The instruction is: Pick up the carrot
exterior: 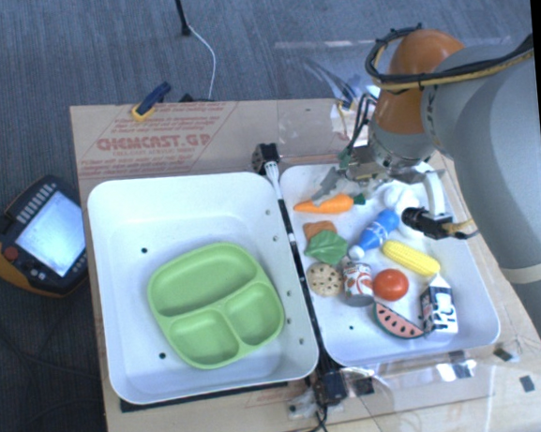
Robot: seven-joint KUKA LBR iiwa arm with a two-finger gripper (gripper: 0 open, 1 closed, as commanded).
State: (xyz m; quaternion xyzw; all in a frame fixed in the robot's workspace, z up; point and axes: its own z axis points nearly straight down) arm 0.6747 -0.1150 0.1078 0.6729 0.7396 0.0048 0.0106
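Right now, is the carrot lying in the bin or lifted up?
Lying flat in the right bin, by the look of it. The carrot rests near the far edge, with the gripper just beside its leafy end.

Cardboard sheet under the bins, upper left of frame: red print reads "CHEMCAST GP". Print on the small carton, lower right, not legible.

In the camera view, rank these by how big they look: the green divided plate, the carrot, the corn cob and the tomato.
Largest to smallest:
1. green divided plate, by far the largest
2. carrot and corn cob, which look about alike in length, so I won't rank them
3. tomato, the smallest
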